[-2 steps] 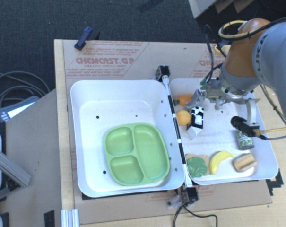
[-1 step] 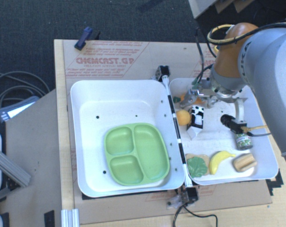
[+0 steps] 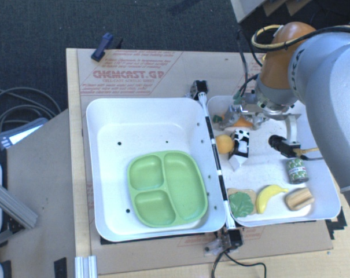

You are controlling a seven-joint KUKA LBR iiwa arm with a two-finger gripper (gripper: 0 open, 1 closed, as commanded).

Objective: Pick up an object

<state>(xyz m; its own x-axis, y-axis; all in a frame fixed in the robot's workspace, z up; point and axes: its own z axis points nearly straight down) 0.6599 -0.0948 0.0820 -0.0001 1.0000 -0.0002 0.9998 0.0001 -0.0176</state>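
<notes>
The grey arm [image 3: 328, 91] with its orange band reaches down into the right white shallow bin [image 3: 325, 210]. Its tool [image 3: 248, 113] hangs low at the bin's far end, over small orange and green pieces; whether it is spread or pinching anything cannot be told. The left white bin [image 3: 105, 155] holds a green three-compartment plastic tray [image 3: 166, 189]. Near the right bin's front edge lie a yellow toy banana [image 3: 268, 196], a green leafy toy [image 3: 240, 204] and a tan bread-like piece [image 3: 298, 198].

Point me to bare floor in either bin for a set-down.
Left bin: bare floor behind and left of the green tray. Right bin: small patch between the cow toy, jar and banana; its back corner under the gripper is crowded.
</notes>
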